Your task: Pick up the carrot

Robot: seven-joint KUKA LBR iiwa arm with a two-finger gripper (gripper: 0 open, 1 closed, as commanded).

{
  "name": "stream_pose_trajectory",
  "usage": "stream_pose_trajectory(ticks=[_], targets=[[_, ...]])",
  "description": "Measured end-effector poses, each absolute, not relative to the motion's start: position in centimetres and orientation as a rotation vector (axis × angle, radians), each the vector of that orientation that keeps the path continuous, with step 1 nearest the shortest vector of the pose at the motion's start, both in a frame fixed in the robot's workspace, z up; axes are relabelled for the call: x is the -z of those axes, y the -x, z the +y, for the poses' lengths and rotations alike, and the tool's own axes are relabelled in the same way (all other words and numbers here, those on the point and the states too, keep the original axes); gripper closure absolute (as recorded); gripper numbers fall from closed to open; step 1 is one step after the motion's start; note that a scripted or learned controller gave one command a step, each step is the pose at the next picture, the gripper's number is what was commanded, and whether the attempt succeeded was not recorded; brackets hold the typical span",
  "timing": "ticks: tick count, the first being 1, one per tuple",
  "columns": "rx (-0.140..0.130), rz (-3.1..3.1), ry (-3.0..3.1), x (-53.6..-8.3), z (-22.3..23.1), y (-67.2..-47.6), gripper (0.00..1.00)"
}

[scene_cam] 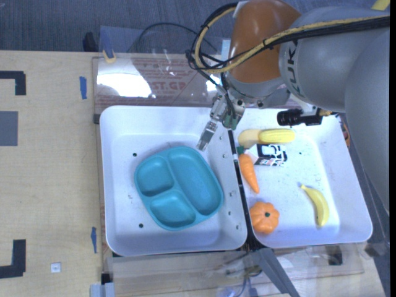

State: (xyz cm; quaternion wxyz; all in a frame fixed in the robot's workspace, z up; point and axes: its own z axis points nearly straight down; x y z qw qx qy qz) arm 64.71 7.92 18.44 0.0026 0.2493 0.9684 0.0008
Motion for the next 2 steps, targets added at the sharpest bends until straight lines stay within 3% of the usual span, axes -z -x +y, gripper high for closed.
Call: stream_pose_trajectory(ticks=[1, 2], targets=[[-0.008, 3.030, -0.782, -19.48, 7.91, -64.91, 1.00], [-0.007, 3.031, -0.782, -19.40, 7.90, -64.89, 0.00]])
